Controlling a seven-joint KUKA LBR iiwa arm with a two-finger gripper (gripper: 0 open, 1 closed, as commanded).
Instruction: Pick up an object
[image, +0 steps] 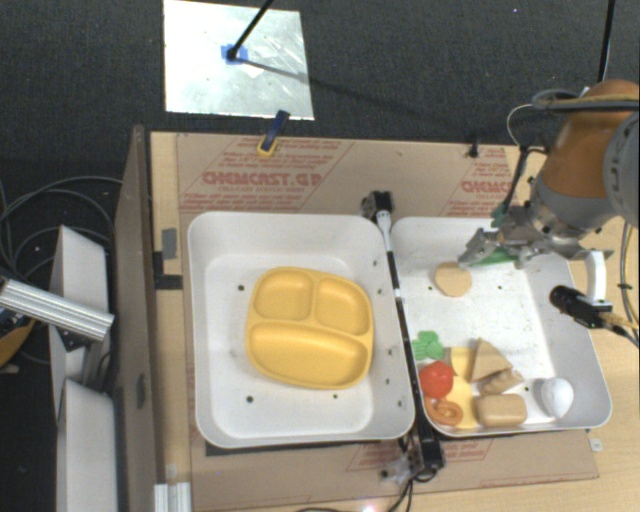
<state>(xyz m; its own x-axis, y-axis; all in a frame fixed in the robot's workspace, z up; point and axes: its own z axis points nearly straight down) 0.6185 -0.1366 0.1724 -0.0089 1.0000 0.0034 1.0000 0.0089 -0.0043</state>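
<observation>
The right bin (520, 300) has bare floor in its middle and far part, with room to come down. A round tan cookie (452, 280) lies near the tool (497, 248). Toy foods crowd the near edge: green leaf (428, 345), tomato (437, 379), bread (500, 409), white egg (555, 395). The yellow tray (308, 328) covers most of the left bin (215, 300).

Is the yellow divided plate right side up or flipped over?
Right side up. The yellow plate lies flat in the left bin with its three compartments facing up, nothing in them.
</observation>
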